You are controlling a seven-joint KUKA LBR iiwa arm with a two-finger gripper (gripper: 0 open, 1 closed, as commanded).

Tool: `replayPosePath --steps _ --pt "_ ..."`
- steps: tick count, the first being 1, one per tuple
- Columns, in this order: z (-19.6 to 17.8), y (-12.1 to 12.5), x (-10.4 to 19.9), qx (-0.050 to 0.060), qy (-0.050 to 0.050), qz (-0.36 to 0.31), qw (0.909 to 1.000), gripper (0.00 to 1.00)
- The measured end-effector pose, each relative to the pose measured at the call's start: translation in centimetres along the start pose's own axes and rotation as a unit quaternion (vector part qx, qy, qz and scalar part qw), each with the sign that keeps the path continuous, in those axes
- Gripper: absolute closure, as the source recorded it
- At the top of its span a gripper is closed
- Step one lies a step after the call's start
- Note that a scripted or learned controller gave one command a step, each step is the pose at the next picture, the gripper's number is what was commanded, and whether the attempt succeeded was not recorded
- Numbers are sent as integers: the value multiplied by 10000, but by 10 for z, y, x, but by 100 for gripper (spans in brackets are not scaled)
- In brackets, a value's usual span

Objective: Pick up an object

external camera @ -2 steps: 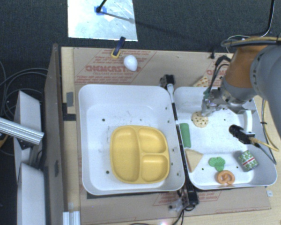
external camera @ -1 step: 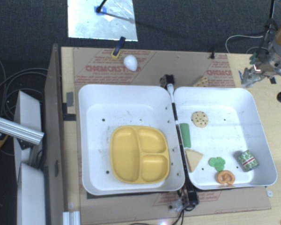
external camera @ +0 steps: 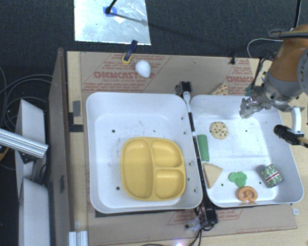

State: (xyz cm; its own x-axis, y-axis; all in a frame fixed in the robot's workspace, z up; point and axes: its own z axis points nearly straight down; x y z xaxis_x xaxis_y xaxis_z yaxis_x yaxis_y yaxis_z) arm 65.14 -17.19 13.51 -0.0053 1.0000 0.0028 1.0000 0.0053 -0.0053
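1. While the arm hung over the far right of the bench, the left bin [external camera: 100,137] held a yellow divided tray [external camera: 153,168] lying flat toward its near side; it sat well apart from the gripper, so I judged it an unlikely target.
2. Along the divider, just inside the right bin [external camera: 282,152], lay a green stick [external camera: 202,147] with its long axis running away from me toward the far edge; a tan wedge [external camera: 212,174] lay just beside its near end.
3. Further right sat a chip-speckled cookie [external camera: 218,130], the nearest piece to the gripper [external camera: 248,108]; it lay to the gripper's left and toward the near side, so I judged the coming move turned on a short shift that way and then down.
4. Along the near edge lay a green leafy piece [external camera: 238,178], an orange pretzel [external camera: 247,193] and a small patterned can [external camera: 271,174] on its side, all farther from the gripper.
5. The gripper hovered over the bin's far edge with nothing visibly in its grasp; whether it was released or clenched I could not tell.
6. Red printing on the cardboard [external camera: 118,73] behind the bins read roughly "CHEMCAST"; the can's label was too small to read.
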Motion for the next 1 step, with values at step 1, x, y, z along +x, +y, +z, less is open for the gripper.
replayPosePath --steps 1 --pt "-6 2 -2 -38 -16 6 10000 0"
